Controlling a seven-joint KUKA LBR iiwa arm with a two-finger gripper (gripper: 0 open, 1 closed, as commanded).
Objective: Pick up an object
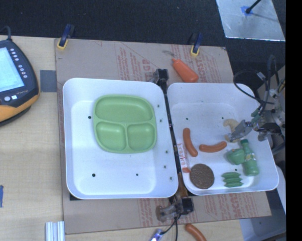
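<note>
- Two white bins sit side by side on a sheet of brown cardboard (pixel 141 59).
- The left bin (pixel 81 159) has a green plate (pixel 125 123) in it. The plate has three parts: one long part at the back and two small parts at the front.
- The right bin (pixel 206 97) has toy food in it.
- A red-orange sausage (pixel 190 142) lies near the left wall of the right bin, pointing up and down the picture.
- A second sausage (pixel 212 146) lies just to its right, turned sideways. The two are near but not touching.
- A round brown burger patty (pixel 202 175) sits in the front of the right bin, below the sausages.
- A small green ridged piece (pixel 232 179) lies to the right of the patty, near the front wall.
- A green toy bottle (pixel 249 159) lies near the right wall, with another green piece (pixel 236 156) touching its left side.
- A small pale piece (pixel 231 122) lies toward the middle of the right bin.
- The gripper (pixel 240 131) comes in from the right and is low over the right bin, just above the green pieces and right of the sideways sausage. It is too small and blurry, so I cannot tell if it is released or clenched, or if it has anything.
- An orange toy carrot (pixel 184 71) lies on the cardboard behind the right bin.
- Another orange piece (pixel 195 231) lies in front of the bins.
- A tablet with an orange edge (pixel 8 82) rests on the bench at the far left.
</note>
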